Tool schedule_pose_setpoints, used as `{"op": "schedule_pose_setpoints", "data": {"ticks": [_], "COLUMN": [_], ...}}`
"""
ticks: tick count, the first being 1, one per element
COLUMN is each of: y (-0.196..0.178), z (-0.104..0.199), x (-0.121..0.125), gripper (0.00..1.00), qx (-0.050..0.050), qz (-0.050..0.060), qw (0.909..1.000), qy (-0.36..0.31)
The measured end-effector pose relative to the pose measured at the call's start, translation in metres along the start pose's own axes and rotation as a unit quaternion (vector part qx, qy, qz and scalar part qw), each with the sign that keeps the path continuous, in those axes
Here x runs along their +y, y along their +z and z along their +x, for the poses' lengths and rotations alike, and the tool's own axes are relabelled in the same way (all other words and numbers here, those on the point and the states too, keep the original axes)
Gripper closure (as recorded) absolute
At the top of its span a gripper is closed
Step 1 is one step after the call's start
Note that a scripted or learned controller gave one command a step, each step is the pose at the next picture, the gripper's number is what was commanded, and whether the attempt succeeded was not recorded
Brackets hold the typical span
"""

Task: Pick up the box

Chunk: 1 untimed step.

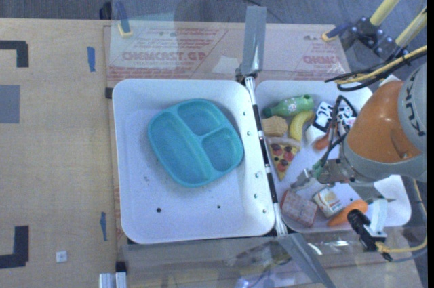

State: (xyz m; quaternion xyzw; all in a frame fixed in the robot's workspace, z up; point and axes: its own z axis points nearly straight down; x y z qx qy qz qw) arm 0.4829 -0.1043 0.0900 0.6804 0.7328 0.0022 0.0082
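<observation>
Box [329, 200], small, cream with orange-red end, right bin [288, 225]

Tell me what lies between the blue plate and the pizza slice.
In the camera view, bare white floor of the left bin, then the two bins' adjoining rims, separate the blue plate from the pizza slice in the right bin.

Red print on clear sheet [178, 49] behind left bin: reads roughly "OMNICAST GS", mirrored or faint, not certain. Same red print, partly cut off, on clear sheet [319, 53] behind right bin; illegible. Dark letters "KU" on grey arm casing [415, 104] at right edge. Print on small box [328, 199] too small to read.
</observation>
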Motion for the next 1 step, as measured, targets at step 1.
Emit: {"op": "schedule_pose_setpoints", "data": {"ticks": [1], "y": [-0.1963], "z": [-0.0351], "x": [0.0778], "gripper": [0.00], "qx": [0.004], "qz": [0.007], "qw": [0.9998], "qy": [0.020]}}
